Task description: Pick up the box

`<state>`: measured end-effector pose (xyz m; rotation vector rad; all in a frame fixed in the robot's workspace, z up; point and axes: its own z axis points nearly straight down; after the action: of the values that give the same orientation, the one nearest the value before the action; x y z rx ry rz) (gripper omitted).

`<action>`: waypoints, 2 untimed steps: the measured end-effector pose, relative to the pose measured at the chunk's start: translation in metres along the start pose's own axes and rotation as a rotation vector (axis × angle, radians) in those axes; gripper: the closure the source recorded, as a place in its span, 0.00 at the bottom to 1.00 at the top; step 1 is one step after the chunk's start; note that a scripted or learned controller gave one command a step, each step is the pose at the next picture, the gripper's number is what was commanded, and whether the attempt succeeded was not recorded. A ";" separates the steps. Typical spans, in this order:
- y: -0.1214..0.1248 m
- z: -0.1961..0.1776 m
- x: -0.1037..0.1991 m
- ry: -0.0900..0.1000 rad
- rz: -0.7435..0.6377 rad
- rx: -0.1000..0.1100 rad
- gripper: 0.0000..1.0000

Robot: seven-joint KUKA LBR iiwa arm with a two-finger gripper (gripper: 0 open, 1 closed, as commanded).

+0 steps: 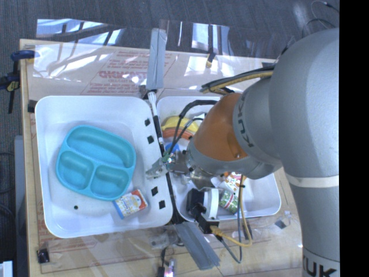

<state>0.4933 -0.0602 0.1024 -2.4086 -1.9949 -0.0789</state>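
left bin [46, 126]: centre taken by blue plate [95, 163] | box [131, 203] hemmed between plate and near wall | far strip left bare | right bin [268, 196]: largely covered by arm [288, 114]

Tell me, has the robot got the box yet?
Not yet. Done: nothing so far, because the little box lies in the left bin, next to the blue plate. In hand: the arm hangs over the right bin. Left to do: grab the box and lift it.

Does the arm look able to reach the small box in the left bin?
Probably yes: the small box lies uncovered beside the blue divided plate, and the gripper is close by over the bins' divider.
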 end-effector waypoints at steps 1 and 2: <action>0.003 -0.001 -0.006 0.003 -0.157 -0.002 0.00; 0.005 -0.001 -0.004 -0.001 -0.153 0.004 0.00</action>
<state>0.4970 -0.0654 0.1035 -2.2498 -2.1747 -0.0758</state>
